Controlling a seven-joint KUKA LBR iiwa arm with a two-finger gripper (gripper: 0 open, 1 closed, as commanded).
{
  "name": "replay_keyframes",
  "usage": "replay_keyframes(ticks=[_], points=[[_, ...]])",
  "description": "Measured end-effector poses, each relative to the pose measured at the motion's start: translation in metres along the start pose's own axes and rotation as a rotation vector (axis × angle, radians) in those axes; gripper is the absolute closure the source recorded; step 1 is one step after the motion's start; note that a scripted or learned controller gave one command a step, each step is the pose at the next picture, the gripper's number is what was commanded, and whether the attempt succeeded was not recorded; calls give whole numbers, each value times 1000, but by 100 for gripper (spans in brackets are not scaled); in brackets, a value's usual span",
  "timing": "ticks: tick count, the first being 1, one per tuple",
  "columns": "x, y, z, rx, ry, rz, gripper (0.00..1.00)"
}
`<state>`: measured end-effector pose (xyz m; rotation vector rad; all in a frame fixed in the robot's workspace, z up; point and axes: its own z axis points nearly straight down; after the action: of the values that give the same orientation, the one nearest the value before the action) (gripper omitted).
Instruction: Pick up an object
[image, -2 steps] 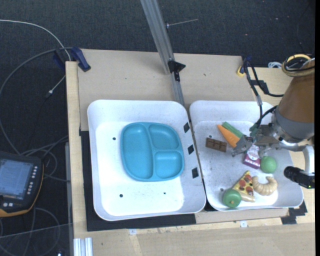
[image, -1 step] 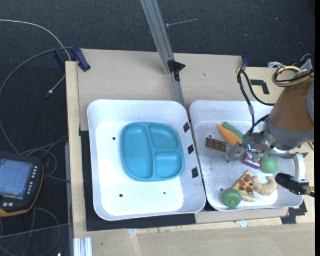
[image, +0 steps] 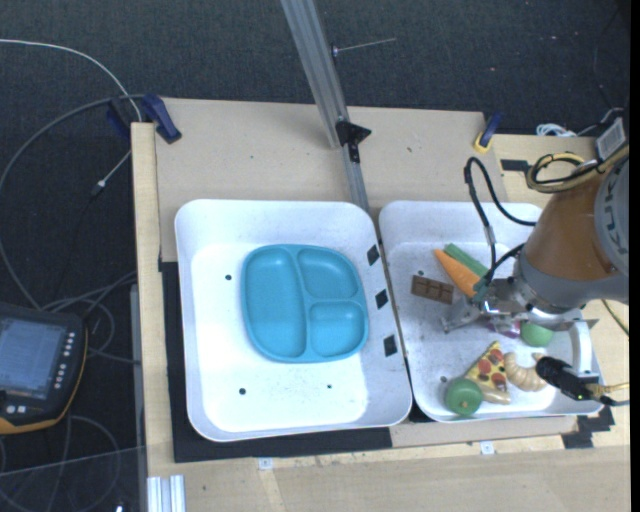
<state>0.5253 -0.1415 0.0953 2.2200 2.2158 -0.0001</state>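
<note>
Apple (image: 463, 395), green, at 6 o'clock in the right bin (image: 420, 225), nearest the front rim. Pizza slice (image: 489, 371) touching it at 1 o'clock; croissant (image: 523, 374) just beside the pizza at 3 o'clock. Chocolate bar (image: 432, 290) lies at the bin's 9 o'clock, carrot (image: 457, 270) near it at 1 o'clock. Gripper (image: 478, 312) is low over the bin middle, between carrot and pizza; open or closed, cannot tell. Left bin (image: 200, 330) holds a blue divided plate (image: 262, 305), centred.
</note>
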Motion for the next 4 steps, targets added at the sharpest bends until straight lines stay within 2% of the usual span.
replay_keyframes(ticks=[1,3,4], points=[[1,2,-13,-7,0,-2,100],[9,21,-120,-4,2,-4,100],[9,22,-134,-1,3,-4,100]])
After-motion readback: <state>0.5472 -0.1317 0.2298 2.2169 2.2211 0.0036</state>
